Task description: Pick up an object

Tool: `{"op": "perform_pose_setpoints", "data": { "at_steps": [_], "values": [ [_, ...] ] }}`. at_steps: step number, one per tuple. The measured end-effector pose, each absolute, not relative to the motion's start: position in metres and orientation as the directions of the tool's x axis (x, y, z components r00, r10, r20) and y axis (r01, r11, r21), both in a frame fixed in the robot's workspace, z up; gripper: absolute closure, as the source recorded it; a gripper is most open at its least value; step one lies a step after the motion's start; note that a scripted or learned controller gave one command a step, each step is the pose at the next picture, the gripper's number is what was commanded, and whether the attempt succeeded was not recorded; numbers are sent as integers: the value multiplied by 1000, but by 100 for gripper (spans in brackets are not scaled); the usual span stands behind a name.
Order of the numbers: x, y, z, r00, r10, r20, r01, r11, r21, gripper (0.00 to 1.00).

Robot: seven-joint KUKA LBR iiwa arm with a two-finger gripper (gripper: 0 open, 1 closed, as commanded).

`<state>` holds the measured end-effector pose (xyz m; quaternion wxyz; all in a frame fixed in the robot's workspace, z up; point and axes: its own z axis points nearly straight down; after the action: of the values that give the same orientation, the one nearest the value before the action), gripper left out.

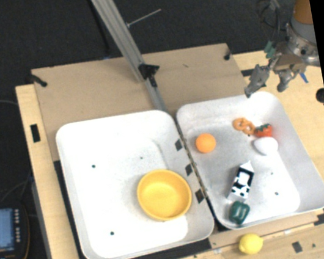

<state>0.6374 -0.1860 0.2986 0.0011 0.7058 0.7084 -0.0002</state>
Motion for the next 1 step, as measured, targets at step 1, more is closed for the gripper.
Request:
{"op": "perform_pose_setpoints", "data": {
  "at_steps": [1],
  "values": [
    [637,-186,299,-4,1000,-3,1000,4,1,0]
  ]
}}
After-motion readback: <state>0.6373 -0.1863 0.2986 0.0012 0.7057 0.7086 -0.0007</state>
